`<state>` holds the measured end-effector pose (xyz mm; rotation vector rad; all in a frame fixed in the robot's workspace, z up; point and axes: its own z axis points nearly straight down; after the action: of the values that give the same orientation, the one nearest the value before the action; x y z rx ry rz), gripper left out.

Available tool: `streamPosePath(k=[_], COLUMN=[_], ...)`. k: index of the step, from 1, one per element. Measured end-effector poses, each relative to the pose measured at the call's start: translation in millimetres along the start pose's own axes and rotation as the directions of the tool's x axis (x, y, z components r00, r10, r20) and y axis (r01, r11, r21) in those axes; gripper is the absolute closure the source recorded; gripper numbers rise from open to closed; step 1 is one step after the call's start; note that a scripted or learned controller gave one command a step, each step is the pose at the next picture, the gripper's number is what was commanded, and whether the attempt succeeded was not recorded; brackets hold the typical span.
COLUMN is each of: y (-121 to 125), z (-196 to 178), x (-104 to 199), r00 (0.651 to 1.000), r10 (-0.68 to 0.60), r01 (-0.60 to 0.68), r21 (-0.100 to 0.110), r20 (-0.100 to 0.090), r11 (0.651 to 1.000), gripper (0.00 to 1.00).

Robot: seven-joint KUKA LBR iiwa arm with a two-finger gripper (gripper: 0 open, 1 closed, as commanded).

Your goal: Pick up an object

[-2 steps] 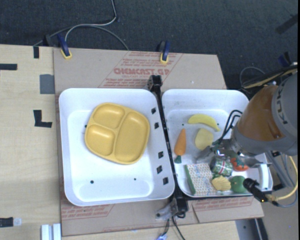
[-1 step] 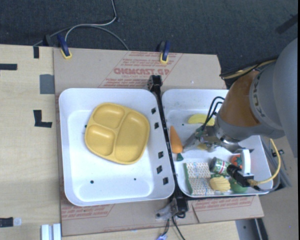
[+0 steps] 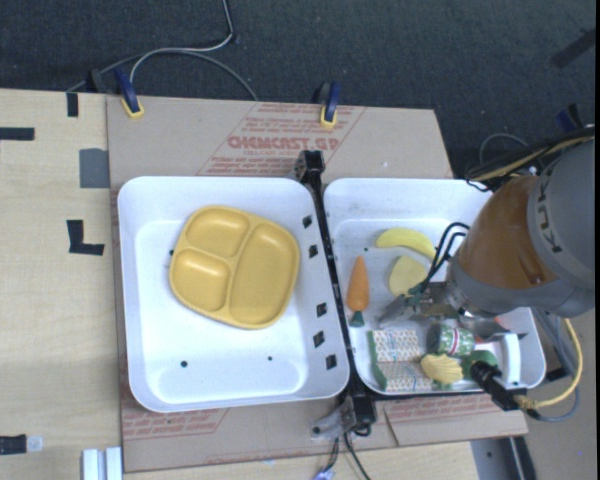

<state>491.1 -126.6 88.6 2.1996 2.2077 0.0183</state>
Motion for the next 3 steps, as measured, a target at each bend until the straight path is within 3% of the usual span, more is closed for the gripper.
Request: streamPosePath(k=[1,2,3], y=[47,161,111], z=[4,7,5], x=[-1,18,13], r00=[1.0,1.0,1.0], r10=[0.003,0.001,0.002], r01=[-0.002,-0.001,-0.002], r21=[0.022,0.024,0.024], r20=[-0.008,-0.009,-0.007], r11=[1.0,1.0,1.0], gripper=[0.0,0.0,0.0])
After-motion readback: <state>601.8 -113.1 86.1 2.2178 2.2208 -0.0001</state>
